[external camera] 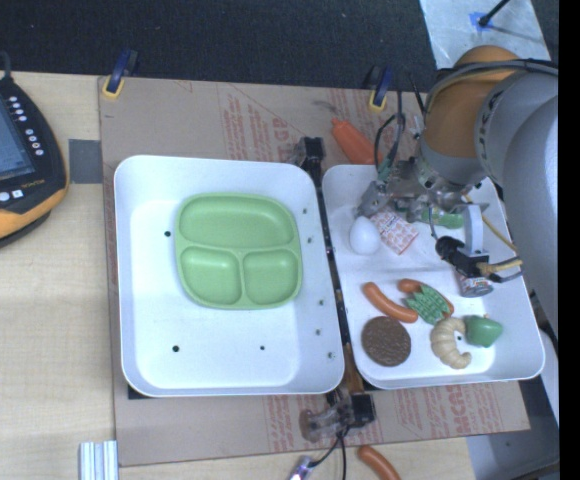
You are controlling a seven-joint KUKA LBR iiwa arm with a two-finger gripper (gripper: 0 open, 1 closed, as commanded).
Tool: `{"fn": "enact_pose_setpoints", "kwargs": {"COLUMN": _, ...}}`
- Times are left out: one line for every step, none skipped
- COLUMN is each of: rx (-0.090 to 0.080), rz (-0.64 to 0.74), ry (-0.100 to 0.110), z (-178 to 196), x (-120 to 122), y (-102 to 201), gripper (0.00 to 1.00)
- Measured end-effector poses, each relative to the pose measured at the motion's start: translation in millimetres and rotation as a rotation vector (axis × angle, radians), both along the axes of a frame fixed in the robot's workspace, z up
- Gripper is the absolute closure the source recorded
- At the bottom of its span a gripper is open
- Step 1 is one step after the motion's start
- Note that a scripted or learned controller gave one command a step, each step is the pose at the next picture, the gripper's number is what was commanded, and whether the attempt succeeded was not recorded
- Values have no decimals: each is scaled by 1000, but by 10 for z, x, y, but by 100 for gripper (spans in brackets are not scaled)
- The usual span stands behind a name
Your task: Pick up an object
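The right white bin holds several toy foods: a white egg, a red-and-white packet, a sausage, a brown round patty, a croissant, a green piece and an orange-and-green item. My gripper is low over the far end of this bin, just above the egg and the packet. Nothing shows clearly between its fingers. The left white bin carries a green divided plate.
A teach pendant lies at the far left of the bench. An orange carrot-like toy rests outside the bins behind the right one. Clamps and cables sit at the bins' seam, front and back.
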State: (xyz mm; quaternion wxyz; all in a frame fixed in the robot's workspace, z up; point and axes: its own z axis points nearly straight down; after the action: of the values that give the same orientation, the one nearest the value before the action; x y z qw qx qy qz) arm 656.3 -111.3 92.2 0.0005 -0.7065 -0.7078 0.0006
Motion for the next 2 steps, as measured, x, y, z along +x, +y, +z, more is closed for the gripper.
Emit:
{"fn": "enact_pose_setpoints", "kwargs": {"rx": 0, "rz": 3, "ry": 1, "z": 109, "x": 5, "y": -3, "gripper": 100}}
{"fn": "enact_pose_setpoints", "kwargs": {"rx": -2, "rz": 0, "ry": -1, "z": 1007, "x": -290, "y": -923, "gripper": 100}}
